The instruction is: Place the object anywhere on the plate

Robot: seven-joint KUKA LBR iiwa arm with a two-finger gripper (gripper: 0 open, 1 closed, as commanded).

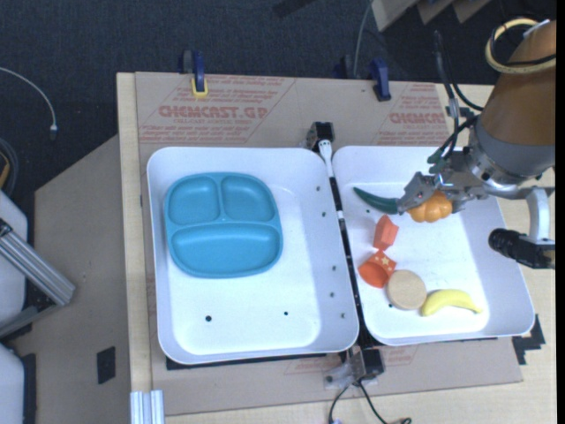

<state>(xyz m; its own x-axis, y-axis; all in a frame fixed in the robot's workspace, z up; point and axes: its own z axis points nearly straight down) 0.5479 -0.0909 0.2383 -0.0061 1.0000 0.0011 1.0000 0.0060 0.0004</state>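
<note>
A blue three-compartment plate (222, 225) lies in the left bin (238, 334). In the right bin (503, 321), my gripper (427, 193) hangs low at the upper middle. A small orange pumpkin-like object (431, 209) sits directly under its tip and touches it; whether it is gripped is hidden. A dark green pepper-like piece (378, 200) lies just left of the gripper.
Below the gripper lie a red piece (386, 231), a second red piece (375, 270), a tan round disc (407, 290) and a yellow banana (449, 303). A raised divider (338, 228) runs between the bins. Clamps (199, 71) hold the board at the back.
</note>
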